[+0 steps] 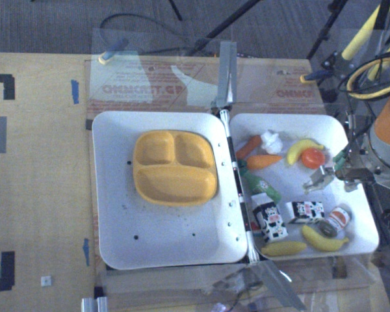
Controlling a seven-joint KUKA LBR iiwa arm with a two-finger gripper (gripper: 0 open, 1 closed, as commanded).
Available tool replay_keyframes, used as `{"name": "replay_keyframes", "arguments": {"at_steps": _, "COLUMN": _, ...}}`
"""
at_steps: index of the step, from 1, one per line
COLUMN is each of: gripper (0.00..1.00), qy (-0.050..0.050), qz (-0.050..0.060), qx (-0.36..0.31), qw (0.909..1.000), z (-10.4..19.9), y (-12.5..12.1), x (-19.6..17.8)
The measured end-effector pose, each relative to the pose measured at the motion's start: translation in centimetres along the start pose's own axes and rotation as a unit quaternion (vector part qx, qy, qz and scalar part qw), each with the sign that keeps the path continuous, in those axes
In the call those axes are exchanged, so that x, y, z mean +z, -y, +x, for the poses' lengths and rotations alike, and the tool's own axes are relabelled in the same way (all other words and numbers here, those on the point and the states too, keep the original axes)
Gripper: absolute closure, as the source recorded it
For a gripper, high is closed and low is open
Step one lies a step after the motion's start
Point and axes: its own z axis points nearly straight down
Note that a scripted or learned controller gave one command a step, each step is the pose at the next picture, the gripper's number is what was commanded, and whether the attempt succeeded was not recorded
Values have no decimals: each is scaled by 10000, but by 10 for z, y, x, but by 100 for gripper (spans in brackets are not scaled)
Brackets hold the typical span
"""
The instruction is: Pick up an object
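Over right bin (361,236), gripper (320,179) hangs, fingers spread, holding nothing, just beside red tomato (313,158). Tomato likely light, smooth plastic, roll-prone: pinch across widest middle.

Position: I had my one camera fixed above the bench.
Facing: it looked down at a slant, floor and stands along the top.
Coverage: I saw the left bin (110,194) and right bin (361,233) whole.
Range: it stood well back.
Arm side: the arm (385,132) came in from my right.
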Motion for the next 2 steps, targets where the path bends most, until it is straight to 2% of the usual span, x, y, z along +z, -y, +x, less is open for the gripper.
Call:
{"name": "replay_keyframes", "arguments": {"at_steps": 1, "gripper": 0, "qy": 2, "qz": 2, "qx": 1036, "qw": 9946, "z": -21, "y": 1, "x": 9}}
{"name": "replay_keyframes", "arguments": {"at_steps": 2, "gripper": 0, "qy": -7, "qz": 21, "qx": 1132, "qw": 9936, "z": 3, "y": -24, "x": 76}}
